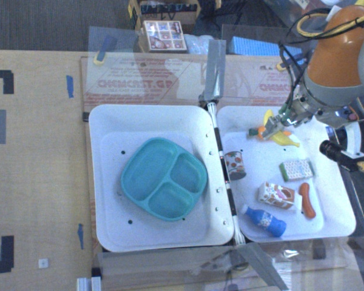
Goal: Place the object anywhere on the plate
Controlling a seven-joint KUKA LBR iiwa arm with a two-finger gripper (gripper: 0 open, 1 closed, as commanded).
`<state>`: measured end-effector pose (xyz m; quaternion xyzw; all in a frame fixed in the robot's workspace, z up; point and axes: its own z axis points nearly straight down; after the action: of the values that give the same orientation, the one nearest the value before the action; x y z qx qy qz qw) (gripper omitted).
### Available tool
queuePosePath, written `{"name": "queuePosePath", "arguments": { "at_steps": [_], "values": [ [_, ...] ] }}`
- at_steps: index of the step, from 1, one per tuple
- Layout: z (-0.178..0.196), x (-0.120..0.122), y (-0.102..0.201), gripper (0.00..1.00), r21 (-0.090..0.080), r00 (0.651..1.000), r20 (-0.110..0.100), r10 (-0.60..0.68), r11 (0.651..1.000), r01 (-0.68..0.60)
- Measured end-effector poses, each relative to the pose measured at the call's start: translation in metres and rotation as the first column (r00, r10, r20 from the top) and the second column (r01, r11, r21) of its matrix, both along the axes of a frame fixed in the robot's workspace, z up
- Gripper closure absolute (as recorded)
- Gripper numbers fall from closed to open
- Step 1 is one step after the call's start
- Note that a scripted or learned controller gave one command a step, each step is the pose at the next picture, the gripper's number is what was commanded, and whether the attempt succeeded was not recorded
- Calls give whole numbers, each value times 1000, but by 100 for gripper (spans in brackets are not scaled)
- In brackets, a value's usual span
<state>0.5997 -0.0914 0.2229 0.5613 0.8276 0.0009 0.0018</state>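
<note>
While one teal plate [164, 179] sits left, six objects lie right.

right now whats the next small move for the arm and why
Probably lower the end effector a little onto the yellow and orange toy just beneath it in the right bin. It hovers at that toy, and the teal plate in the left bin bears nothing yet.
</note>
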Motion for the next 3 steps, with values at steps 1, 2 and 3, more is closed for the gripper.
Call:
{"name": "queuePosePath", "arguments": {
  "at_steps": [1, 2, 3],
  "values": [
    [-6, -45, 56, 100, 1, 987, -5, 161, 987, -161],
    [-38, -5, 138, 100, 0, 987, 0, 163, 987, -163],
    [-38, -54, 169, 100, 1, 991, -5, 131, 991, -131]
  ]
}}
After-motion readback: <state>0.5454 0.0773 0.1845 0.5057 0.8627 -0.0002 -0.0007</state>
